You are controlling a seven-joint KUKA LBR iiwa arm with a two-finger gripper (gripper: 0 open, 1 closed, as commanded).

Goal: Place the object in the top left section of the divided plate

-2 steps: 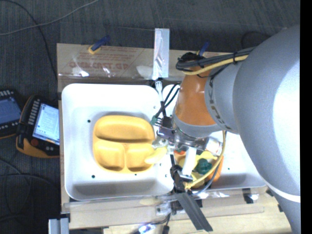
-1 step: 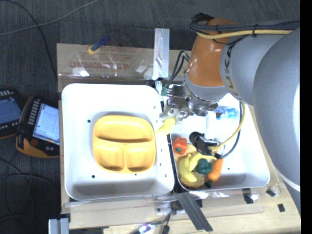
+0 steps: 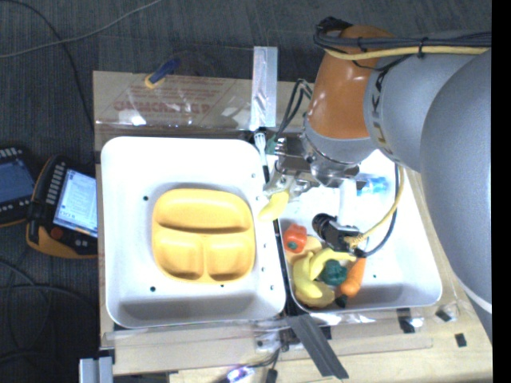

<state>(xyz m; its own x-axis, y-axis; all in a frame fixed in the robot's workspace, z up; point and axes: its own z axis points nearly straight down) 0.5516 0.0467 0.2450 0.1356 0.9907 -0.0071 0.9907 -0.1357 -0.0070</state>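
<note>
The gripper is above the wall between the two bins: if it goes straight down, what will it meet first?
Most likely the pale yellow object just under the gripper, lying over the wall between the left bin and the right bin. Depth is unclear from above, so the contact order is a guess.

Yellow divided plate [image 3: 204,234] in left bin [image 3: 128,166]

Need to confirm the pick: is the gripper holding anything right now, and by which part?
A pale yellow object hangs at the gripper, apparently pinched by its upper end; the grip itself is unclear.
</note>
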